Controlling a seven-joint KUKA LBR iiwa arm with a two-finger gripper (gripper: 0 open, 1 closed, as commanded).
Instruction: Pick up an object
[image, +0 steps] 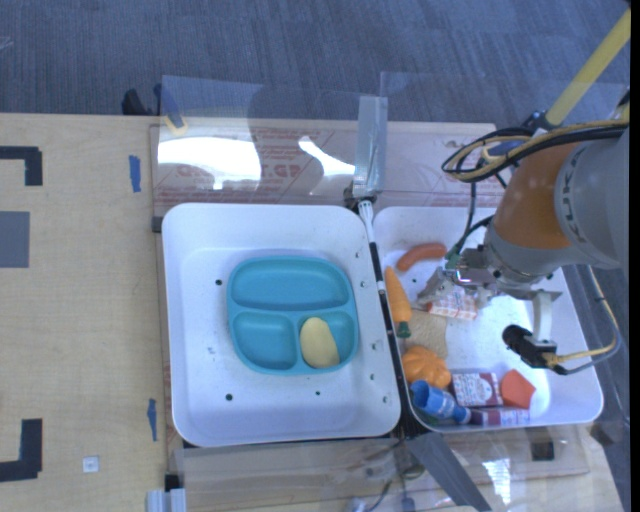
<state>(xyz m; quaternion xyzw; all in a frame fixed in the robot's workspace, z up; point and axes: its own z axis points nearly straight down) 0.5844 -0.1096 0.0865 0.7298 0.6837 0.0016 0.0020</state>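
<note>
The right bin (575, 400) holds several small items. A reddish sausage (421, 255) lies at its back left, and an orange carrot (398, 298) runs along the left wall. Near the front left sit an orange lump (424, 363) and a blue piece (432, 400). A small carton (475, 388) and a red-orange wedge (517, 388) lie at the front. My gripper (449, 285) hangs low over the bin's middle, right above a pale packet (458, 308) with red print. The view does not show whether it touches the packet.
In the left bin (190, 300) a blue divided plate (290, 285) carries a yellow lump (319, 342) in its front right compartment. A divider wall (381, 300) separates the bins. Cables and a black fitting (528, 345) hang from the arm over the right bin.
</note>
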